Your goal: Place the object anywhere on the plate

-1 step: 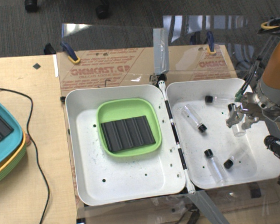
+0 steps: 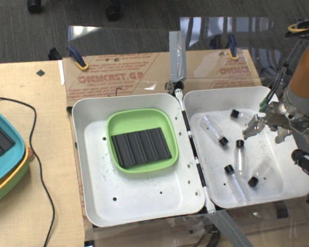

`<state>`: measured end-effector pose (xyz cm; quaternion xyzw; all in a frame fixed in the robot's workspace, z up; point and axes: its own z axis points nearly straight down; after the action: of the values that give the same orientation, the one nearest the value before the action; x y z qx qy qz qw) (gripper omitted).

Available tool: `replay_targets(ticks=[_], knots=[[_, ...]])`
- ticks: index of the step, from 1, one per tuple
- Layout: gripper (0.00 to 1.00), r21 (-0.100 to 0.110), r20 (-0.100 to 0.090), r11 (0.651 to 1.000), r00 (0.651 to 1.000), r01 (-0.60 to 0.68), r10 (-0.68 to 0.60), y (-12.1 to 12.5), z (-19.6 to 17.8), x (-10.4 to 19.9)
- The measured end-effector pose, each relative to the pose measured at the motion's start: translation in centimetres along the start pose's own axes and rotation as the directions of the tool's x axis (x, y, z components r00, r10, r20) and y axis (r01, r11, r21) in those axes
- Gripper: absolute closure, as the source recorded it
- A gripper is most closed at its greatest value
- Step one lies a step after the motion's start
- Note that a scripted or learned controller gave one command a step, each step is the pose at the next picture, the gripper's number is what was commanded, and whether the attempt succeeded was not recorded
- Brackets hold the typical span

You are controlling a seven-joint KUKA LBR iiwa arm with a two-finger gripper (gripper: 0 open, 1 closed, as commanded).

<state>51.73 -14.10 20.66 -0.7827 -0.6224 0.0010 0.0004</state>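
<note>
From above, two white bins sit side by side on the counter (image 2: 38,211). The left bin (image 2: 97,200) holds a green plate (image 2: 140,119) in its upper middle, and a black ribbed pad (image 2: 143,147) lies flat on the plate. The right bin (image 2: 278,187) holds several clear vials with black caps, scattered apart: one (image 2: 214,129) angled near the bin's upper left, one (image 2: 239,156) standing near the middle, one (image 2: 234,182) lower down, and loose caps near (image 2: 234,114) and (image 2: 252,181). All vials lie in the right bin, none on the plate. The arm (image 2: 302,88) enters from the right, its gripper (image 2: 259,123) hanging over the right bin's upper right part, just beside the vials. Whether the fingers are open or closed cannot be told, and no vial is seen between them.
</note>
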Motion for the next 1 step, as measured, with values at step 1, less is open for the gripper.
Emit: replay_targets(ticks=[1], knots=[[0.0,0.0,0.001,0.985,0.985,-0.17,0.17,-0.99,-6.13,-2.03]])
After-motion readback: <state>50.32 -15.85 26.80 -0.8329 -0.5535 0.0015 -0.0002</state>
